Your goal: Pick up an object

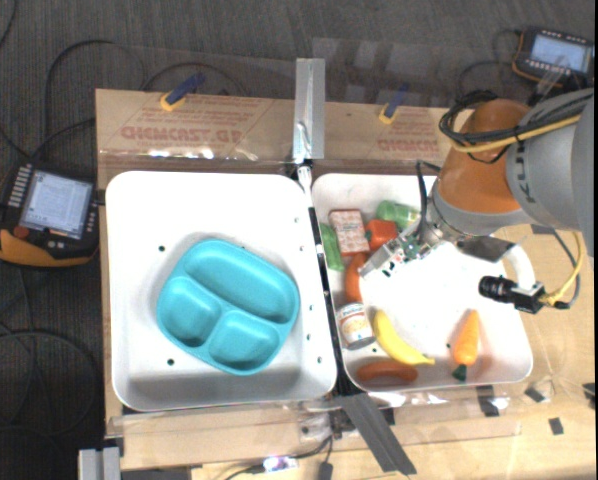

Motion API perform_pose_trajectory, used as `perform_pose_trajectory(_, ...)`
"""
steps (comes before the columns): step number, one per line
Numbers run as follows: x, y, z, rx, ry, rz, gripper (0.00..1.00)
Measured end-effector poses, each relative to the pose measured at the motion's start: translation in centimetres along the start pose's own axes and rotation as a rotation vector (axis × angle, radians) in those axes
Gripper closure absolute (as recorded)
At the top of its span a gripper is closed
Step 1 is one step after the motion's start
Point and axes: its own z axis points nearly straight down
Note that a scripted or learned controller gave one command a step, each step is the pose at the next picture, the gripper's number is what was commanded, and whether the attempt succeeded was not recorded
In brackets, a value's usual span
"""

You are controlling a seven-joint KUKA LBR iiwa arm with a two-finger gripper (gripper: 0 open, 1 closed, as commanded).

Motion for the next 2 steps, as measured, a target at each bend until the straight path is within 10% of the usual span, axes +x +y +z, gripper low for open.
perform_pose_trajectory(1, -0.2, 0.7, -1.6, -0.02, -0.011, -0.003, 1.0)
perform_pose_trajectory(2, 3.2, 5.9, -11.0, 0.03, 0.04, -0.035, 1.0)
